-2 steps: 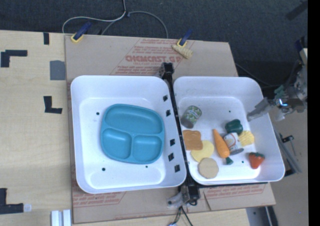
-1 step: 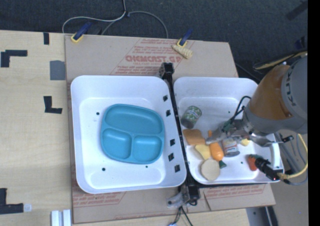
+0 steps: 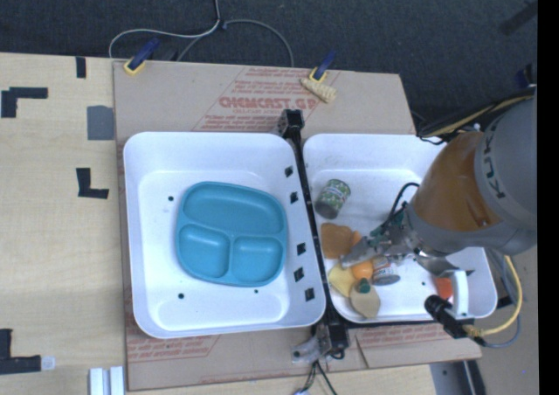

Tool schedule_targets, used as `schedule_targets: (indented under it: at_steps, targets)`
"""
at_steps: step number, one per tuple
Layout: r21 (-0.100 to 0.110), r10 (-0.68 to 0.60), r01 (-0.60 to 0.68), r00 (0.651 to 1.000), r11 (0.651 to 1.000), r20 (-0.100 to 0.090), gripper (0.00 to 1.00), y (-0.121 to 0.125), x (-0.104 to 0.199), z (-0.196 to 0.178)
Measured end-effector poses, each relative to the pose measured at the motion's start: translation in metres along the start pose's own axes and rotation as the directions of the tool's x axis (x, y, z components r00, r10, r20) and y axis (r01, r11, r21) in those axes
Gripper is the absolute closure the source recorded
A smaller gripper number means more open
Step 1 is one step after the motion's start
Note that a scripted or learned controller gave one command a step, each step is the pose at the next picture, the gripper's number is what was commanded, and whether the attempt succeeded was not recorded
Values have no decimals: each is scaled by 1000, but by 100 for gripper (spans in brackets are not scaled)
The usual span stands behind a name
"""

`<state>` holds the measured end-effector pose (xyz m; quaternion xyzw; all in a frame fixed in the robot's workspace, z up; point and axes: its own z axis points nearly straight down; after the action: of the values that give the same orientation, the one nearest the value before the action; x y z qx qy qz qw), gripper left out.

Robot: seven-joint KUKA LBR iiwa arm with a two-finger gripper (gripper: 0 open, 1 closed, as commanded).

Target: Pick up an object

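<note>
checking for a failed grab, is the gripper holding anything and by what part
Cannot be told: the gripper is down among the small items in the right bin, but nothing visibly sits between its jaws.

The arm (image 3: 515,166) is grey with 1 broad orange band (image 3: 454,188), dark lettering, and a black cable beside that band.

Slanted overhead view of both bins (image 3: 140,210)

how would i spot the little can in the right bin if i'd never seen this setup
Start at the right white bin. Look near its left wall, beside the black divider, above the pile of tan and yellow pieces. The can is the lone grey-green cylinder, lying apart from that pile.
</note>
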<state>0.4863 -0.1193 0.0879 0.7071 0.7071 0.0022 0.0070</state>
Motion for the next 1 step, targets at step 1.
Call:
schedule_targets:
  at_steps: [1]
  targets:
    - [2, 0, 0, 1000, 1000, -2, 100, 1, -1, -10]
